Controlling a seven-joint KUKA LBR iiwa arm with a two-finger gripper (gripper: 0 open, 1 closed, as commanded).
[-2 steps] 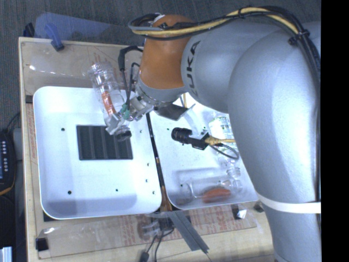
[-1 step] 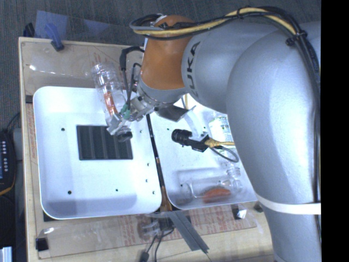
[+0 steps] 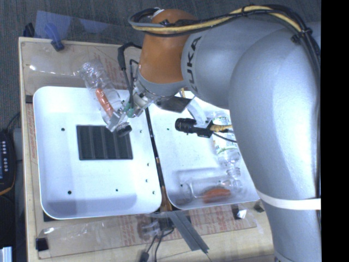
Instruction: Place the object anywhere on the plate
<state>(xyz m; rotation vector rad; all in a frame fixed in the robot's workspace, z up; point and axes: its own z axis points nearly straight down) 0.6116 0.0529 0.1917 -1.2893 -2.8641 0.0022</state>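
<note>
One pincer (image 3: pixel 127 119) hangs over the left bin's (image 3: pixel 49 162) upper right corner, open or closed impossible to tell, against a tilted clear bottle (image 3: pixel 99 90) with orange inside. A dark ribbed plate (image 3: pixel 103 142) lies flat in that bin, near the bottle.

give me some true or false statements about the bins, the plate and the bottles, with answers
1. A dark ribbed plate lies in the bin on the view's left. True.
2. A clear bottle lies flat across the plate's middle. False: it slants from that bin's far rim toward the plate's upper right corner, beside the hand.
3. The right-hand bin holds a second bottle, with something orange inside. True.
4. The arm reaches in from the view's left. False: it comes from the right.
</note>
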